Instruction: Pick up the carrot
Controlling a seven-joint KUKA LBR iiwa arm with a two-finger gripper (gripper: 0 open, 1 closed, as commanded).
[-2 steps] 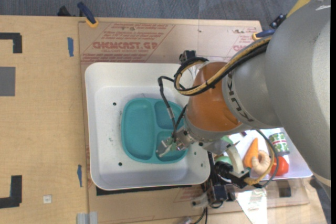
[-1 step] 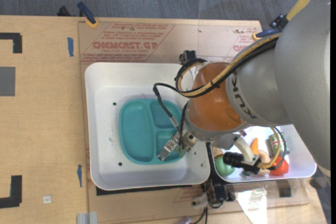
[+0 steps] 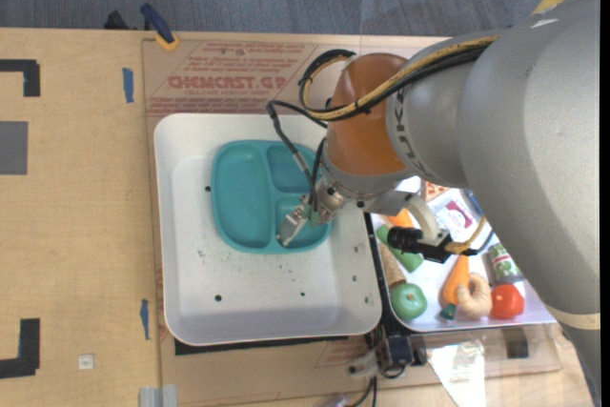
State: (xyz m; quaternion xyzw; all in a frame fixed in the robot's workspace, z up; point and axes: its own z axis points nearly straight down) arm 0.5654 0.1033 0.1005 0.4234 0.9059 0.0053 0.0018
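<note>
The carrot [image 3: 457, 276] is orange and tapered. It lies in the right bin [image 3: 434, 319], its thin end pointing toward the front, between a green apple [image 3: 410, 300] and a red tomato [image 3: 507, 300]. My gripper [image 3: 294, 226] hangs over the left bin [image 3: 181, 205], above the right front corner of a teal divided plate [image 3: 250, 200]. It is well to the left of the carrot, and nothing shows in it. The arm's grey and orange body hides the back of the right bin.
A beige knobbly item [image 3: 474, 298] touches the carrot's front end. A green bottle [image 3: 501, 264] and a printed box [image 3: 456, 213] lie further back in the right bin. The wall between the bins [image 3: 374, 272] separates gripper and carrot. Small dark specks dot the left bin's floor.
</note>
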